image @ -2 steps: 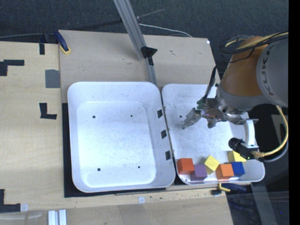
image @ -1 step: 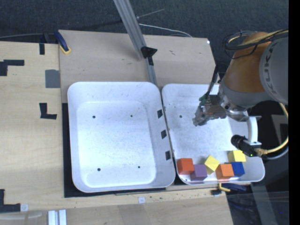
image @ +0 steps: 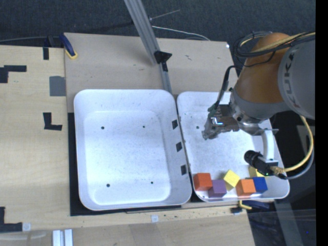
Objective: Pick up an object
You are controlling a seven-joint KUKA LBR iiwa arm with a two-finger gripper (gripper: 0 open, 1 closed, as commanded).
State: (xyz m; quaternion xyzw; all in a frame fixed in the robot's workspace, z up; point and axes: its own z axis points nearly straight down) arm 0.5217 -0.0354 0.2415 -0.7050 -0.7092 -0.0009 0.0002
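Several small blocks lie along the near edge of the right bin (image: 197, 111): an orange-red block (image: 203, 181), a purple block (image: 219, 188), a yellow block (image: 231, 178), an orange block (image: 246, 186) and a blue block (image: 260, 184). My gripper (image: 211, 130) hangs over the middle of the right bin, well above and behind the blocks. I see nothing held at its tip.
The left bin (image: 128, 147) stands beside the right one, their rims touching. A slanted metal rail (image: 146, 32) crosses the bench behind the bins. The grey and orange arm (image: 266, 76) covers the right bin's far right part.
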